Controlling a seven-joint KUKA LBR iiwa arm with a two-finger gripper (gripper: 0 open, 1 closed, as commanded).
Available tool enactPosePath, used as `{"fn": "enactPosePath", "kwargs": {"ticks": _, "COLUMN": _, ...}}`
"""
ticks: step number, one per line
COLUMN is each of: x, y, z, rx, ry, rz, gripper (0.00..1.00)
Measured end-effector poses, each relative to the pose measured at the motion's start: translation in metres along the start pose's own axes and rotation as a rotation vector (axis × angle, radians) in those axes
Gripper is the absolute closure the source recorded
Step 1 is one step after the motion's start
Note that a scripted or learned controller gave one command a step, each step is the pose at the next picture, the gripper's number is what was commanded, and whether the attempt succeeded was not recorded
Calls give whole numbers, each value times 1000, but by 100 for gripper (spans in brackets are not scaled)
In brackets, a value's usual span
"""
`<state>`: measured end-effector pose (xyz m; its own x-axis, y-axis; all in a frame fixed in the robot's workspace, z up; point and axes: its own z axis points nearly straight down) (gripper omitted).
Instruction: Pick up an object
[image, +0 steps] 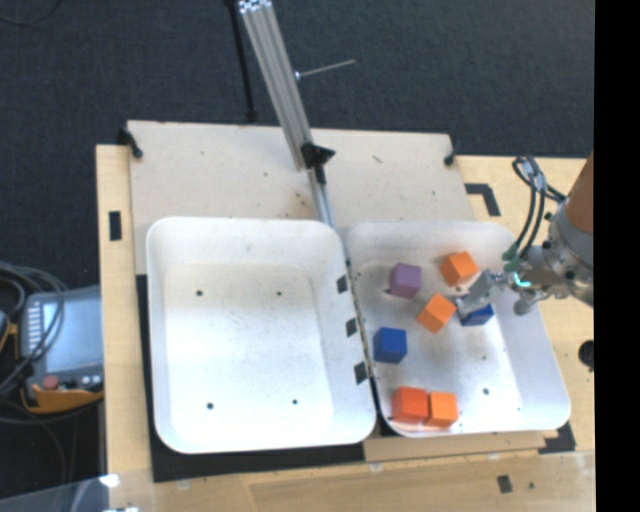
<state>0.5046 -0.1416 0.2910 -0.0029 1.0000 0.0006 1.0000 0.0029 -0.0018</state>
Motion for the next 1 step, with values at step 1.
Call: {"fn": "enactPosePath", "kwargs": {"ticks": 1, "x": 0, "y": 0, "z": -2, "rx": -5, "ry": -1, "rz": 2, "gripper": 0}}
